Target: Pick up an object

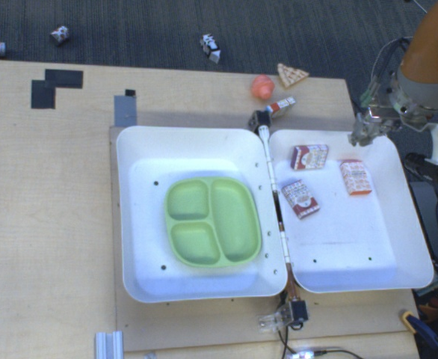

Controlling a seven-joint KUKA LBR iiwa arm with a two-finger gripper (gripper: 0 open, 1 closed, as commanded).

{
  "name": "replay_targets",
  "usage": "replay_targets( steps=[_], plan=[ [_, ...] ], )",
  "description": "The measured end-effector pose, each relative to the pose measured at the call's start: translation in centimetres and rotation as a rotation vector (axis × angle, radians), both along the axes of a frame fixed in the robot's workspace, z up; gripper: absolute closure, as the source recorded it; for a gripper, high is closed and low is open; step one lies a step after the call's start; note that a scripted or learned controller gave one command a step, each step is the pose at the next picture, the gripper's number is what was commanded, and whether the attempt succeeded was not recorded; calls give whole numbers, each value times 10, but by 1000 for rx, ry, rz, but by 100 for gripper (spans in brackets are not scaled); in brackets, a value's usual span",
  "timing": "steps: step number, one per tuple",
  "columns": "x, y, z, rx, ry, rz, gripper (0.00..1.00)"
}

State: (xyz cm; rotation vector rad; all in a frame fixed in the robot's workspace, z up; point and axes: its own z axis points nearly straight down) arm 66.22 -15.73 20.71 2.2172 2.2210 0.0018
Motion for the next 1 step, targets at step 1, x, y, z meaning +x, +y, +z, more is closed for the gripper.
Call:
replay_targets(
  steps=[1],
  plan=[
    [-118,-36,67,-1,-1,0,100]
  ],
)
